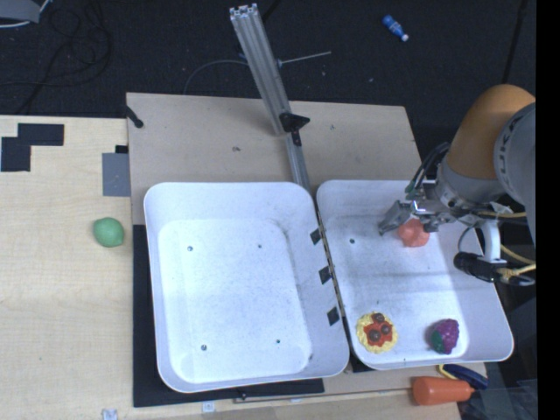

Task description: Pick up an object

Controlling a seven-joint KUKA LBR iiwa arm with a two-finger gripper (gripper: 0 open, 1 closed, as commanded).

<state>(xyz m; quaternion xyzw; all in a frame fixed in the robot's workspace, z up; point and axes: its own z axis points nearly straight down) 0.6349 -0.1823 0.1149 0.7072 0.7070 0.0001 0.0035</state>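
Note:
A small red-orange object (416,235) lies in the upper part of the right bin (367,201). My gripper (402,221) hangs directly over it and partly covers its top edge. Whether the object is in its grasp is hidden from this angle. At the front of the same bin rest a yellow round toy with red spots (377,332) and a purple bunch of grapes (444,335).
The left bin (153,208) sits beside the right one, joined by black clips (325,274). An orange carrot (440,390) lies outside the front right corner. A green ball (108,232) rests on the bench to the left. A metal rail (271,94) slants in from behind.

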